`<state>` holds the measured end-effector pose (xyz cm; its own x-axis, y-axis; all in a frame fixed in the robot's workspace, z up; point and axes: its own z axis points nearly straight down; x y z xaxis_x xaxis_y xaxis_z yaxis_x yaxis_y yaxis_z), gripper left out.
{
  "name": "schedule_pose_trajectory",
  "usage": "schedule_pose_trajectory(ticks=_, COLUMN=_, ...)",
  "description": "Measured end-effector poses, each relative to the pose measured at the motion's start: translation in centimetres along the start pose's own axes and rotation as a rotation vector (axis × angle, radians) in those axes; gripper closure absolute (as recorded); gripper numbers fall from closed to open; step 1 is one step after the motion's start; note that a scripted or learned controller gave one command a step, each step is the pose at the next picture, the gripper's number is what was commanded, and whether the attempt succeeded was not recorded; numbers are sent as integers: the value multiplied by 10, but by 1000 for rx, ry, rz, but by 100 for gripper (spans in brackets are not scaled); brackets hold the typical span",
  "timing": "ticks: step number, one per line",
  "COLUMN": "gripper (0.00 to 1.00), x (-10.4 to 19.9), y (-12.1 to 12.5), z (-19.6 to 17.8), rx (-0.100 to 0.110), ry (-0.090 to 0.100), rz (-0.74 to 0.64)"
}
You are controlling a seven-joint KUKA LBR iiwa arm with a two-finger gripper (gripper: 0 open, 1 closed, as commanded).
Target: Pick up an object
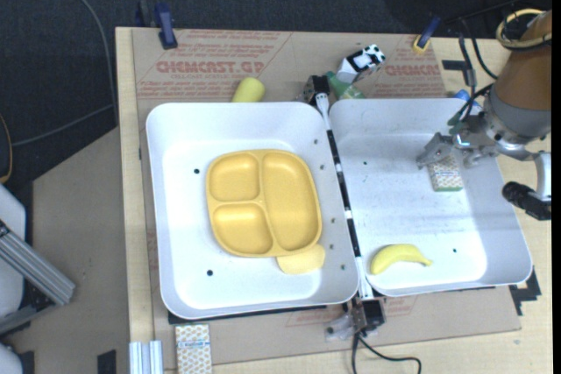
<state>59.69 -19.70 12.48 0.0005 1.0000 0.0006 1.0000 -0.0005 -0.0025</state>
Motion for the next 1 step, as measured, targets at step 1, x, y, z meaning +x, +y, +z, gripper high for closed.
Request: schedule_pose_trajectory(ticks=1, gripper=0, x=-19, y=-1, z=41, rx=1, ry=6, rz=-3)
